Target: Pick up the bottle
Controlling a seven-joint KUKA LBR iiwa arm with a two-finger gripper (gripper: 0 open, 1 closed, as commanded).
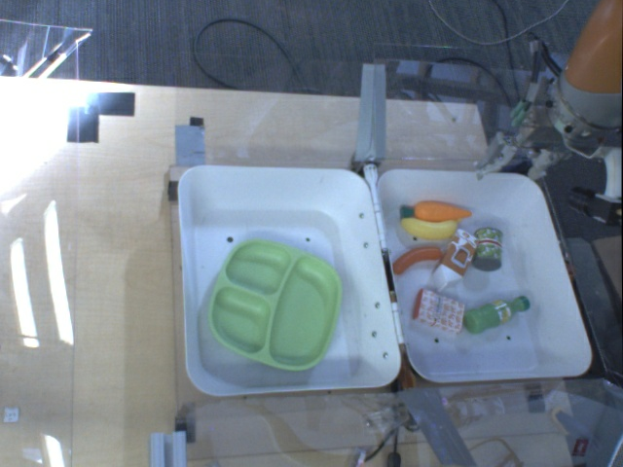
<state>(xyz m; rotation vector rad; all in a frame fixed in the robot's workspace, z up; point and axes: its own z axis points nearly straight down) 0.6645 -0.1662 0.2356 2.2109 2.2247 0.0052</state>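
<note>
A small green bottle (494, 312) lies on its side in the right bin (560, 290), near the front right, cap pointing right. An orange and white squeeze bottle (455, 260) lies tilted in the middle of the same bin. My gripper (514, 154) hangs over the bin's far rim at the upper right, well away from both bottles and with nothing seen in it. The grey arm with its orange band (596, 37) rises behind it.
Also in the right bin are a carrot (440, 210), a banana (429, 229), a sausage (417, 258), a small can (487, 248) and a red patterned box (438, 310) touching the green bottle's base. A green divided plate (275, 305) lies in the left bin (195, 261).
</note>
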